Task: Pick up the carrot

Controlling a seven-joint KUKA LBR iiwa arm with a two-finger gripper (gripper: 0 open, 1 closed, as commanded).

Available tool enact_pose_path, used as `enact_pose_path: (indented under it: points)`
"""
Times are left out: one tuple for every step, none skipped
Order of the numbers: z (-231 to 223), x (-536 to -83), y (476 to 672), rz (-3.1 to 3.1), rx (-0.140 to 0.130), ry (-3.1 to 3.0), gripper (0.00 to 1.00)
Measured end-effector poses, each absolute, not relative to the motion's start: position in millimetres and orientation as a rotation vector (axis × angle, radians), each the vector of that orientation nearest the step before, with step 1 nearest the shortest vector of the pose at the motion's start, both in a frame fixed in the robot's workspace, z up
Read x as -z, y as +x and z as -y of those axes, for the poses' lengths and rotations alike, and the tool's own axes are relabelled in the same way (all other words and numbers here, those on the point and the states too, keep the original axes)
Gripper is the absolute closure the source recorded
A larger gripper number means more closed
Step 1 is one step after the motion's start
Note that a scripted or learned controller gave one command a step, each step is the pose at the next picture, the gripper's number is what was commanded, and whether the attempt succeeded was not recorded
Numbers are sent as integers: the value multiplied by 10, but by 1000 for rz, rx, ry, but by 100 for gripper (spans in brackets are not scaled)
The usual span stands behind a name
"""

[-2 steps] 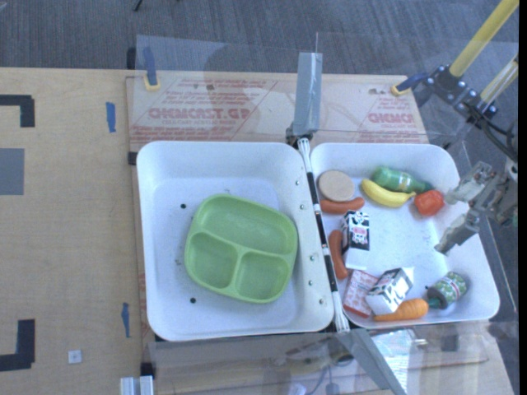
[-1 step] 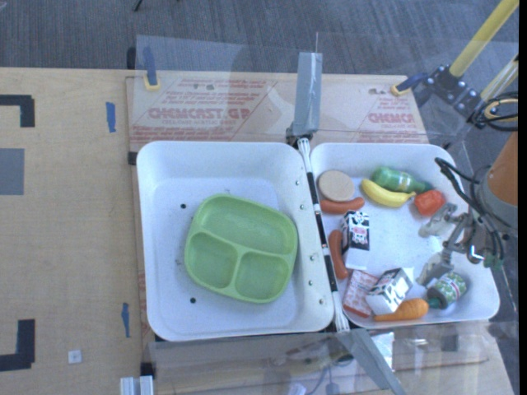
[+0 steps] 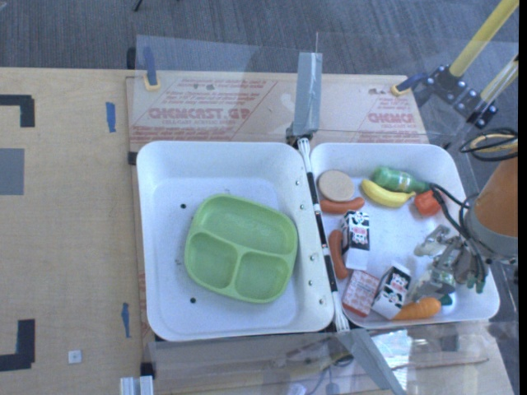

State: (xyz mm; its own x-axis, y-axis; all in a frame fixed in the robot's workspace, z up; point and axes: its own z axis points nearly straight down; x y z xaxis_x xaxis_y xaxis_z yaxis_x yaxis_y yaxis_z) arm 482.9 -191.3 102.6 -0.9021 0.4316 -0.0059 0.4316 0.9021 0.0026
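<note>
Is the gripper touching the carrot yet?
Cannot tell. In the camera view the gripper sits just above the carrot at the right bin's near edge, and their outlines overlap, hiding any contact or gap.

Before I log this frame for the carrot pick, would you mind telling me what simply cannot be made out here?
- Gripper, camera view: blurred metal above the right bin; whether it touches the carrot is unclear.
- Arm, camera view: cut off by the right edge.
- Print on the two milk cartons and the red packet: too small to read.
- Sausage: partly hidden by the bin divider.
</note>
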Motion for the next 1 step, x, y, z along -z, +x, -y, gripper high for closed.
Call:
enact_pose_path:
  points:
    - [2212, -870, 4837, -2995, -5, 910, 0]
